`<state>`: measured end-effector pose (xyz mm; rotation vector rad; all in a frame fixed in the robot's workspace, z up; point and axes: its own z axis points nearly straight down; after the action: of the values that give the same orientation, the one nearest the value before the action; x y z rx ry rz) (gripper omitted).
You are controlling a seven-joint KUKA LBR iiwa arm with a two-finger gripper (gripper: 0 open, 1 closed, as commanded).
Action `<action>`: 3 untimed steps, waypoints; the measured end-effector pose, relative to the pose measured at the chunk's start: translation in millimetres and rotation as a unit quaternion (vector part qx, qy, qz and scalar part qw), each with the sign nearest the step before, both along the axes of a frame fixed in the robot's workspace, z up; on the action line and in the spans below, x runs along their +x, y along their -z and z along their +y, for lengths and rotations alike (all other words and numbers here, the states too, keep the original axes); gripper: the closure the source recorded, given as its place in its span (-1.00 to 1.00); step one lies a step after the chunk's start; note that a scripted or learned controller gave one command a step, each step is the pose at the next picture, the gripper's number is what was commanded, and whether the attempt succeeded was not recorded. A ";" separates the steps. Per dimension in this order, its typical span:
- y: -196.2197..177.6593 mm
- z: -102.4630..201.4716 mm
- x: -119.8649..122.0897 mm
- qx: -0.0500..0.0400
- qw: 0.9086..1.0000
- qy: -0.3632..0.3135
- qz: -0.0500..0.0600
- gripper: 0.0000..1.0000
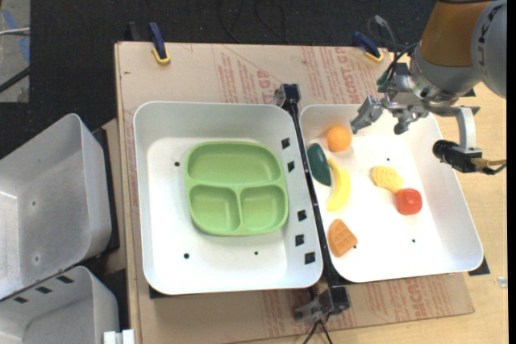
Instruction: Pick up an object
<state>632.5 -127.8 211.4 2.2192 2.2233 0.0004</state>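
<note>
The right bin (pixel 451 254) holds an orange fruit (pixel 339 138), a dark green vegetable (pixel 319 163), a yellow banana (pixel 339 186), a yellow corn piece (pixel 386 177), a red tomato (pixel 409 201) and an orange waffle-like piece (pixel 342 238). My gripper (pixel 384 116) hangs over the bin's far edge, up and to the right of the orange fruit. Its fingers are spread apart with nothing between them.
The left bin (pixel 153 173) holds a green divided plate (pixel 238 188). A black divider (pixel 302 165) runs between the bins. A grey tub (pixel 40 189) stands at the far left. Cables and clamps lie beyond the bench.
</note>
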 end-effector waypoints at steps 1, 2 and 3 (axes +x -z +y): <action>42.9 -0.6 -3.3 0.000 1.000 0.001 0.001 -1.00; 92.4 6.6 3.3 0.000 1.000 -0.001 0.002 -1.00; 120.4 7.3 3.3 0.000 1.000 0.000 0.001 -1.00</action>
<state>635.8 -120.6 91.1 2.2200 2.2246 -0.0024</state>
